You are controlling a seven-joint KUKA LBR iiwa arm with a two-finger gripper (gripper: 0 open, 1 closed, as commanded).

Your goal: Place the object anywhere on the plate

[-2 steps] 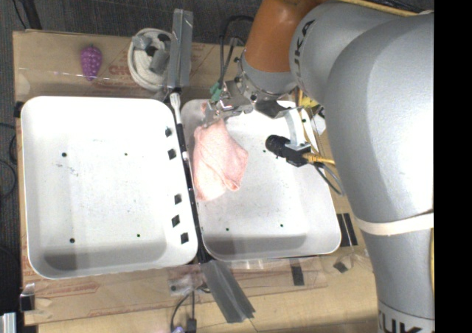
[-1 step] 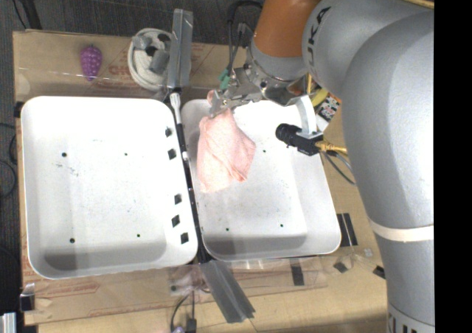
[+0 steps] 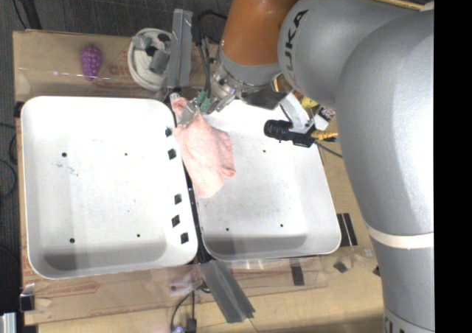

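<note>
Far to the left of the claw, a small purple object [image 3: 91, 60] sits on the bench [image 3: 51, 51] above the left bin [image 3: 96, 184]. Nearer, still to the claw's left, a coil of white cable [image 3: 150, 57] rests on the bench. The claw [image 3: 198, 106] hangs over the top edge where the two bins meet, clenched on the upper corner of a pink cloth [image 3: 204, 151]. The cloth hangs from the claw and drapes downward along the left side of the right bin [image 3: 280, 199]. To the claw's right stands the grey arm [image 3: 354, 88] with its orange band.
</note>
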